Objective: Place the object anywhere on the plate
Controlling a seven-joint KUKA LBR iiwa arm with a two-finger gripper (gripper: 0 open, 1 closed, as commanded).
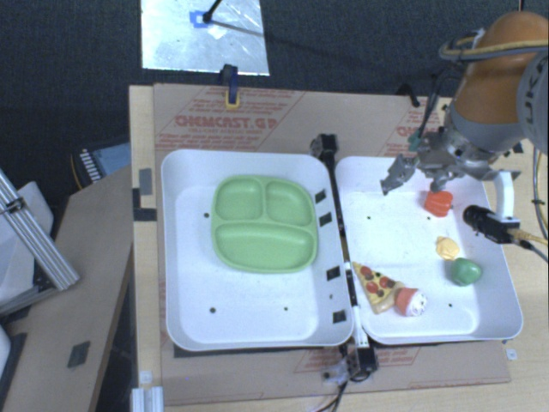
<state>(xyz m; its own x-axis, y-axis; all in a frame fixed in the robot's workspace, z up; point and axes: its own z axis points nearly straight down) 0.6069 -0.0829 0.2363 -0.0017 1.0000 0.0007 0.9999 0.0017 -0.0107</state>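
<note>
Beside the end effector, fingers spread, small orange-red object, green divided plate well apart.

A dark cloth backdrop hung behind the brown bench; a crinkled reflective sheet (foil-like) lay on it, aluminium rails at left.

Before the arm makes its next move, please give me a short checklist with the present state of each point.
1. Green plate lies flat in the left bin: ok.
2. Plate compartments free for a drop: ok.
3. Objects wait in the right bin: orange-red toy, yellow piece, green ball, pizza slice, red-white toy: ok.
4. Gripper holds an object: not ok, nothing visible between its fingers.
5. Fingers open or shut: cannot tell.
</note>
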